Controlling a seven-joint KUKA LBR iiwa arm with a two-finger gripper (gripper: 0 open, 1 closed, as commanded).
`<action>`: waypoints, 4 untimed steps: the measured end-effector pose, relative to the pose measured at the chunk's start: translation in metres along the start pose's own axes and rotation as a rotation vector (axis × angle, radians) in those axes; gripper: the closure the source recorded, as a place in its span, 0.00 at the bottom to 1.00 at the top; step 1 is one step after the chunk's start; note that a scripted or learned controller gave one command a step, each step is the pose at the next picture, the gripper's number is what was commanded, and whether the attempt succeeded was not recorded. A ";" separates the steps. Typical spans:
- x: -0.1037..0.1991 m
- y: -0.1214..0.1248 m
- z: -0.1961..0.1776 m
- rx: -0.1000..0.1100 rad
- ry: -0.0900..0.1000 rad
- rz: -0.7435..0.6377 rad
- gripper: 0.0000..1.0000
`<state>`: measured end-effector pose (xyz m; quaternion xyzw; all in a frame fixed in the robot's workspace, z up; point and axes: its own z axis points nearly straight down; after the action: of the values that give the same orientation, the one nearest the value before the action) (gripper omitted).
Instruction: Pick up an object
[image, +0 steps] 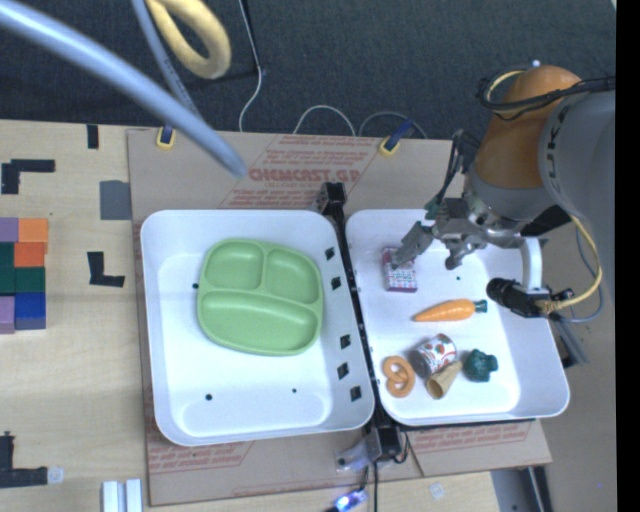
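Crosswise, the carrot (444, 312) points its green end right, beneath the open, unladen claw (432, 250).

Green divided plate (262, 297) in left bin (170, 400), nearer its back edge. Coloured blocks (24, 275) stacked at bench's left edge. Cardboard sheet (300, 170) under both bins.

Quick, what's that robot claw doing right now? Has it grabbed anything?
Gripper: open, holding nothing; its fingers are spread above the right bin, one fingertip close to the small pink box.
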<state>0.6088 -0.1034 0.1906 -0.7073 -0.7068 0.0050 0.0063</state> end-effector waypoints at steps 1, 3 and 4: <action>0.000 0.003 -0.009 -0.014 -0.001 -0.003 0.00; 0.005 -0.004 0.100 -0.009 -0.002 -0.002 0.00; 0.006 -0.004 0.106 -0.015 -0.003 -0.003 0.00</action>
<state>0.6035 -0.0972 0.0851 -0.7065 -0.7077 0.0006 0.0001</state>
